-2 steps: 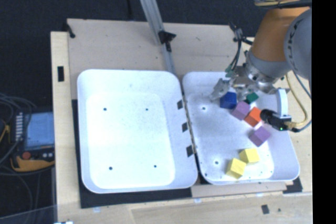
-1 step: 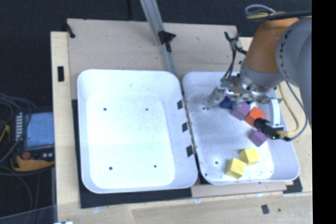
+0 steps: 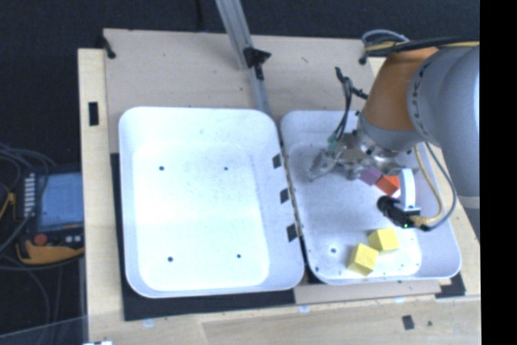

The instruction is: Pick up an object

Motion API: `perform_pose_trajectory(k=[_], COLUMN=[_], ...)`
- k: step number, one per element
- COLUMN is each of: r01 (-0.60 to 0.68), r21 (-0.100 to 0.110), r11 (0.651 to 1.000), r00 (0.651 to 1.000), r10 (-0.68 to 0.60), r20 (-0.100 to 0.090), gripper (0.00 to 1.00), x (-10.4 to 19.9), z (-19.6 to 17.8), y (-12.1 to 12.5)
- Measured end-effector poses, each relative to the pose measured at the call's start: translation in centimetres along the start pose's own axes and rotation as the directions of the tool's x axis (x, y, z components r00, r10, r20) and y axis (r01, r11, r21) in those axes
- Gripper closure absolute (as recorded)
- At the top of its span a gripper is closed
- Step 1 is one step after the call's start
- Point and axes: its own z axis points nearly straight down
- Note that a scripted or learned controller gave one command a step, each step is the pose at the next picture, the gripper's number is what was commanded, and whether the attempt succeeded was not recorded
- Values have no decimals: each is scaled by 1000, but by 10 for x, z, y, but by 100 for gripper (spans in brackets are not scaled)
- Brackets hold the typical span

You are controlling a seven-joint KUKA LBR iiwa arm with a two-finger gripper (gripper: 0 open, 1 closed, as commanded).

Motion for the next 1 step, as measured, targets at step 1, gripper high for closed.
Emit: perform_pose_trajectory(k=[1], r01=[-6], r21=[-8], r11=[1000], r00=[1000], r10=[6], r20=[0], gripper=[100], x=[-1], z=[-15], y=[2])
